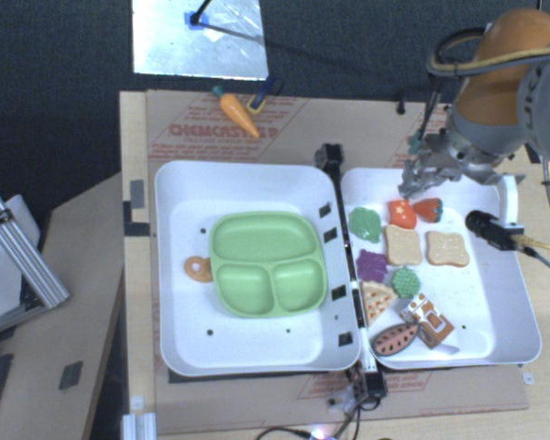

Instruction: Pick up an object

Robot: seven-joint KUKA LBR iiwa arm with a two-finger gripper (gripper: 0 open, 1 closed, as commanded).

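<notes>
We should drop straight onto one piece and close across its narrow side, clear of its neighbours. The gripper (420,187) hangs at the right bin's (518,314) far edge, arm bent in from the right; we cannot tell its opening. The tomato (401,214) lies just below it, strawberry (428,210) alongside.

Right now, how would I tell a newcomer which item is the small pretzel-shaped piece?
Start at the left white bin, the one that holds the green three-compartment plastic tray. Look just off the tray's left edge, on the bin floor: the small orange-brown pretzel-shaped toy lies there alone, while all the other toy foods crowd the right bin.
</notes>
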